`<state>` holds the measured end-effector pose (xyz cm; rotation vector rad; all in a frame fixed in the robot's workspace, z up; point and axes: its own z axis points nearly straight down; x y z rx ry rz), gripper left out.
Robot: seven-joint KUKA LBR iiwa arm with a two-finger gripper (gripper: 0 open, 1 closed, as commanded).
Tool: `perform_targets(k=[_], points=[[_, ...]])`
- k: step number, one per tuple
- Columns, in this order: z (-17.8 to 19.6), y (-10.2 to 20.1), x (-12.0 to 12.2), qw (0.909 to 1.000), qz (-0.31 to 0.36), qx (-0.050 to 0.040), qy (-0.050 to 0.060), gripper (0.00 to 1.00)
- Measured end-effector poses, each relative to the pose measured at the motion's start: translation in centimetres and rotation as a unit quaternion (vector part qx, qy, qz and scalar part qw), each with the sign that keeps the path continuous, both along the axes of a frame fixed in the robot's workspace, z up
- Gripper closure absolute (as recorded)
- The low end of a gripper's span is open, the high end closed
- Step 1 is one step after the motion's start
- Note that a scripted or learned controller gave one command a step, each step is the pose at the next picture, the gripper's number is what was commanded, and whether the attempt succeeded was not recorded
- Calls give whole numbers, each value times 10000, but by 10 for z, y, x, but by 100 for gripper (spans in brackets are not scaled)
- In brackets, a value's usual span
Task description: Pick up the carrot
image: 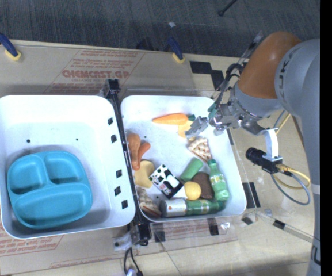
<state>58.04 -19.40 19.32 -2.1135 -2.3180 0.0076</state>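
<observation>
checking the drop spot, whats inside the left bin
The left bin holds a blue tray with three compartments, lying toward its near side. The tray covers the floor beneath it, so anything under it cannot be seen.

Glossy white plastic bins (56, 105); smooth blue tray (49, 187), probably plastic; matt cardboard (96, 68) beneath.

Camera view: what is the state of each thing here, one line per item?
carrot: lying flat in the right bin, not held.
tool: low beside the carrot's green end.
blue tray: flat in the left bin.
green bottle: lying on its side.
can: lying on its side.
</observation>
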Motion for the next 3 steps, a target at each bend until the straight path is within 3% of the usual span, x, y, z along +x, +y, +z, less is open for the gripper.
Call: perform_targets(k=[1,2,3], points=[[-105,-13,75,9994,339,15,23,0],[-91,-13,77,9992,389,-4,22,100],[-91,-13,77,9992,392,-3,24,0]])
